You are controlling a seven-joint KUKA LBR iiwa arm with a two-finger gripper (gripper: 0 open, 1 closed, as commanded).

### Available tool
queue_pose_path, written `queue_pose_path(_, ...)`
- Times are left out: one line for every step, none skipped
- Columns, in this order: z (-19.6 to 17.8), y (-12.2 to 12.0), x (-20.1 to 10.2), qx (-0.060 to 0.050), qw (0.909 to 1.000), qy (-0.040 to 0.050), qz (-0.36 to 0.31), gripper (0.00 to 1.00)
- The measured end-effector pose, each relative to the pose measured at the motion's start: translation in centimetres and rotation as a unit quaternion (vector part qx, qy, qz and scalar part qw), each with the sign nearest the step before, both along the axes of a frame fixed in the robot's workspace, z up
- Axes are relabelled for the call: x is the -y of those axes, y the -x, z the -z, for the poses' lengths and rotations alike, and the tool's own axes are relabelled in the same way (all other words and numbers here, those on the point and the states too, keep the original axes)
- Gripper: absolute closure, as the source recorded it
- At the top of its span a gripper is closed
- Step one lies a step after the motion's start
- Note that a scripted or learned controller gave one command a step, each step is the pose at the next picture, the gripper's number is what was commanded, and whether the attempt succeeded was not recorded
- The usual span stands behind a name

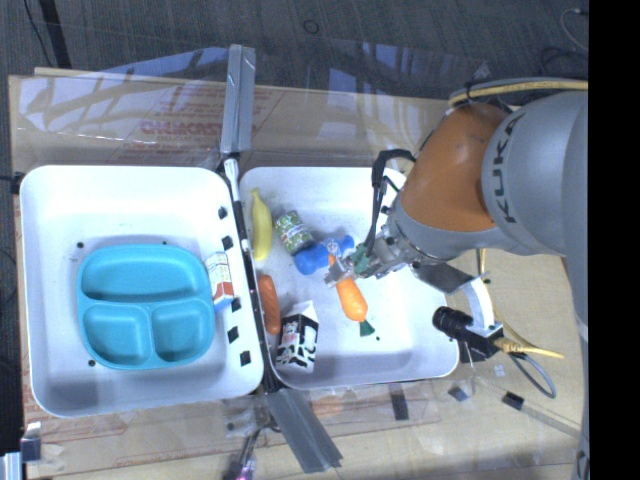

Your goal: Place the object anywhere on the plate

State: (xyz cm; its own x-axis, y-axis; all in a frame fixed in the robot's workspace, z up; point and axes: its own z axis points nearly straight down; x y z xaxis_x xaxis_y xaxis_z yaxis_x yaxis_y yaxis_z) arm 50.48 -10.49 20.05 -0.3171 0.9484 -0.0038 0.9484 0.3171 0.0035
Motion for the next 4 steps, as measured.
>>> queue_pose_path(1.0, 2.9, -9.2, -0.005, 0.9997, -0.0013, 0.024, 1.00)
queue_pose_path(1.0, 2.9, -16.5, -0.003, 0.9996, -0.0012, -0.027, 1.00)
queue_pose_path(4.6, -3.5, -23.3, -0.005, 0.9999, -0.0006, -0.009, 1.00)
queue_pose_path(4.6, -3.6, -23.3, -0.005, 1.0000, -0.0007, -0.008, 0.00)
